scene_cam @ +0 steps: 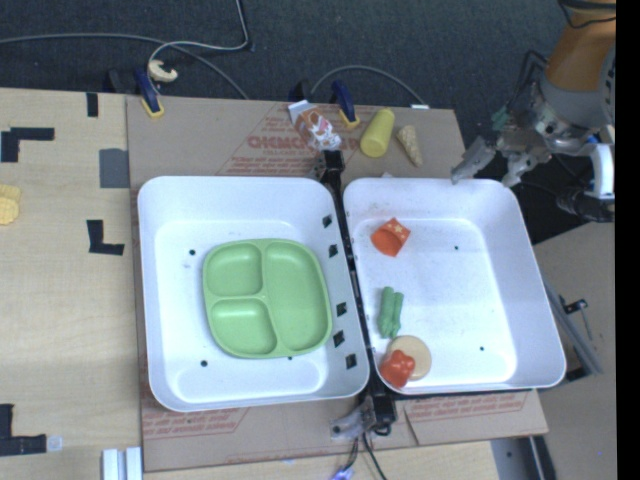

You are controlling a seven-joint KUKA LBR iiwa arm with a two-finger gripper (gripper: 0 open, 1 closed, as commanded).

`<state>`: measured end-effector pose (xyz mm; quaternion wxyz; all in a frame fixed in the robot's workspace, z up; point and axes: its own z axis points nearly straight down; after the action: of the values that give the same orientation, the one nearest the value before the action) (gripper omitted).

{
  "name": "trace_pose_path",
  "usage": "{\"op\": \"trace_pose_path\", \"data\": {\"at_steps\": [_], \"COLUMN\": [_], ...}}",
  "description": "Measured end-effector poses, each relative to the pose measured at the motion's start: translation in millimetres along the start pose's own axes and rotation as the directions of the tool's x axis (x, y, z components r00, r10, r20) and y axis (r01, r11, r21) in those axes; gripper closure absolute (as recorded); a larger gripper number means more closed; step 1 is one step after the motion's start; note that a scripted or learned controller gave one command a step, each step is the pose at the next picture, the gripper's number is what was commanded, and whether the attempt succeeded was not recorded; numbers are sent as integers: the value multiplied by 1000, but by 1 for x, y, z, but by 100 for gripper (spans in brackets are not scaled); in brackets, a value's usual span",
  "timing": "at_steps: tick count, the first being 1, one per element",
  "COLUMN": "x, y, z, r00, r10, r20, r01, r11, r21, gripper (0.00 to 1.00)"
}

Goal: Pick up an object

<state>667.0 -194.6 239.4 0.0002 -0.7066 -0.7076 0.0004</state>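
Two white bins sit side by side across the middle of the frame, the left bin (165,268) and the right bin (500,268) touching along a black seam. Nearest the lower edge, in the right bin's lower left corner, lies one red piece (396,368) resting against one round tan disc (414,356). Just above them lies one green pod (389,311), upright along the bin's left side. Further up, near the bin's upper left, sits one orange-red block (390,237), apart from the pod. One green divided plate (266,297) with three compartments lies in the left bin, lower centre.

Beyond the bins, on the brown cardboard at upper centre, lie one yellow cylinder (377,133), one tan cone (410,145) just beside it, and one small wrapped packet (314,124). Two blue clamps (150,96) pin the cardboard's far edge.

One arm (585,53) enters at the upper right, orange band uppermost, slanting down and left. Its gripper (492,165) hangs over the right bin's upper right rim, fingers spread apart with nothing between them, well apart from every piece in the bin.
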Motion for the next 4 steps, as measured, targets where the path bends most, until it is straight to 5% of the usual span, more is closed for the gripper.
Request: {"op": "trace_pose_path", "data": {"at_steps": [1, 2, 3, 4], "x": [76, 97, 97, 97], "y": [-34, -4, -5, -5], "z": [68, 154, 144, 144], "r00": [1000, 1000, 1000, 1000], "r10": [-1, -1, -2, -2], "r20": [-2, 1, 2, 3], "r01": [1, 1, 2, 2], "r11": [1000, 1000, 1000, 1000], "r21": [3, -3, -2, -2], "gripper": [0, 0, 100, 0]}}
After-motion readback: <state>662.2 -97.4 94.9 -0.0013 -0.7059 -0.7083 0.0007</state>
